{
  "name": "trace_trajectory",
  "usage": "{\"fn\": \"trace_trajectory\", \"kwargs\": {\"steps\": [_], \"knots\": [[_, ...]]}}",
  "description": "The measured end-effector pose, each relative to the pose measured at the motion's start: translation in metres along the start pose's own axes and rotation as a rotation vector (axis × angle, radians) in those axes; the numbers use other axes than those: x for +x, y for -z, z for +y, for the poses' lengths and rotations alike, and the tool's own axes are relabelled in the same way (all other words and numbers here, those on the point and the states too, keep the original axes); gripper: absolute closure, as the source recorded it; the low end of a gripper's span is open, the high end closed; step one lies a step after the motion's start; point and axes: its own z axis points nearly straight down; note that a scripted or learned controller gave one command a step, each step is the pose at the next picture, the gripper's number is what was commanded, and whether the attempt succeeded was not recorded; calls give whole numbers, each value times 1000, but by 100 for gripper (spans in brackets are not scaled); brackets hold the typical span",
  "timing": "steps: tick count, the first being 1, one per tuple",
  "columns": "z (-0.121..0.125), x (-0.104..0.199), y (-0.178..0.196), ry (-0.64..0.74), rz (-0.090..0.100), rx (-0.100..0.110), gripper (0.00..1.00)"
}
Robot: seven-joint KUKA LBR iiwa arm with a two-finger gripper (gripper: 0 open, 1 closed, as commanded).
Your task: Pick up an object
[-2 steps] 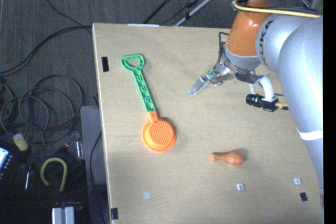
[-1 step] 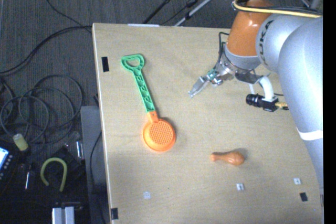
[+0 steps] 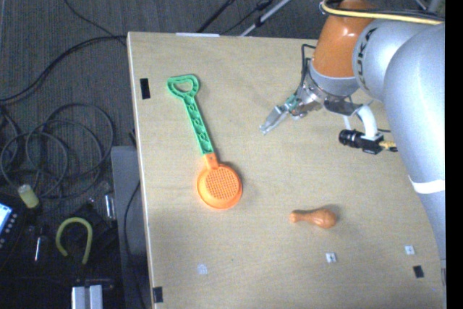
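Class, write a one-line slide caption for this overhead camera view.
Grey KUKA arm's gripper hovers over a wooden bench beside a green-handled orange strainer and an orange pear-shaped toy.

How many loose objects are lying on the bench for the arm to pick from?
2. The green-handled orange strainer lies at the left, and the small orange drumstick-shaped toy lies lower centre. The arm could hide more at the right.

No legible text or markings

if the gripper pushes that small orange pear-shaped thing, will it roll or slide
The orange piece looks rounded with a narrow neck, so it would probably roll, curving toward its thin end. It looks small and likely light, and lies on its side on the smooth board.
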Motion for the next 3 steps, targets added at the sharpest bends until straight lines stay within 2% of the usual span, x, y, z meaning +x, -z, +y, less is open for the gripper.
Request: {"fn": "trace_trajectory", "kwargs": {"steps": [3], "knots": [[0, 0, 0, 0, 0, 0, 0]]}}
